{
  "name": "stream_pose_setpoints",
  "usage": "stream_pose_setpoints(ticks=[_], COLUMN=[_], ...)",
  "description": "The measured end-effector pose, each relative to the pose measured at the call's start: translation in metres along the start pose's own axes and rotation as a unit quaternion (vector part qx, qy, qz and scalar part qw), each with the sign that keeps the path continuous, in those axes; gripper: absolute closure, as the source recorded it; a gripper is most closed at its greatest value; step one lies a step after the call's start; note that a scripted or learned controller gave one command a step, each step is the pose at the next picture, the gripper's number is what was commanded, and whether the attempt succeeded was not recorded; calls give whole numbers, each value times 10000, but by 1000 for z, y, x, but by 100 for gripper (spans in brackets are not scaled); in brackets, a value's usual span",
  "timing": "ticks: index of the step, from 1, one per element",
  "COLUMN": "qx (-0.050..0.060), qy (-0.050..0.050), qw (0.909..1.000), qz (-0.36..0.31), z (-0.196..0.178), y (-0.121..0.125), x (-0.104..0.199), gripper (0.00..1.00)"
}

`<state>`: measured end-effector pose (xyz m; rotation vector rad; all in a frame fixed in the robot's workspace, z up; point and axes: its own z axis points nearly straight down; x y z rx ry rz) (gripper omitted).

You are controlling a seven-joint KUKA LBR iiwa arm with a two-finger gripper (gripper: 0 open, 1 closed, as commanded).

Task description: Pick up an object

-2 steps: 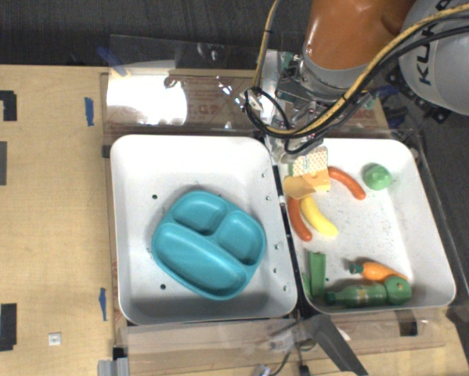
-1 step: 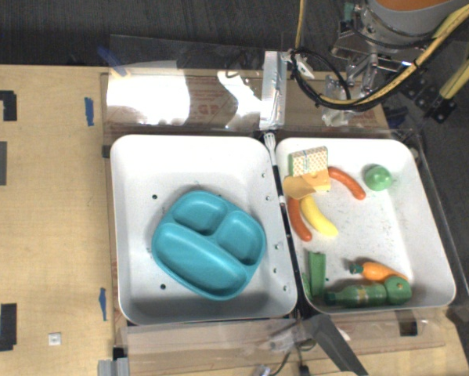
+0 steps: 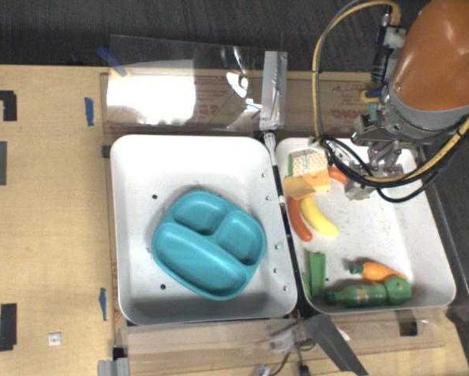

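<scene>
A light plywood bench (image 3: 38, 233) carries black tape corner marks and short strips of blue tape, and beyond its far edge lies dark carpeted floor (image 3: 179, 6). A clear plastic sheet (image 3: 187, 84) stands behind the two shallow white bins and glares under the lights.

The left white bin (image 3: 132, 171) holds a teal plastic divided plate (image 3: 209, 244), set at a slant near its middle.

In the right white bin (image 3: 430, 241), a yellow toy banana (image 3: 319, 217) lies touching a red-orange toy sausage (image 3: 299, 220). Just behind them sit an orange cheese-like wedge (image 3: 306, 185) and a pale speckled block (image 3: 308, 163). Along the near wall lie a flat green strip (image 3: 318, 273), a dark green bottle-shaped toy (image 3: 367, 292) and an orange toy carrot (image 3: 379, 271).

The grey arm with its orange band (image 3: 438, 49) hangs over the bin's far right part, trailing yellow and black cables. Its two-finger gripper (image 3: 384, 161) points down above bare bin floor, well apart from the toys; whether its fingers are open or closed cannot be told.
</scene>
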<state>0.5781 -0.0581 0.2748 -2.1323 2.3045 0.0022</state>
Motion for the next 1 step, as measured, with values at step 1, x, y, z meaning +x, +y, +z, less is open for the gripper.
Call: stream_pose_setpoints(ticks=[1], qx=[11], qy=[-20], qw=[10000], qz=[16], z=[31], y=[-67], x=[-34], gripper=[100])
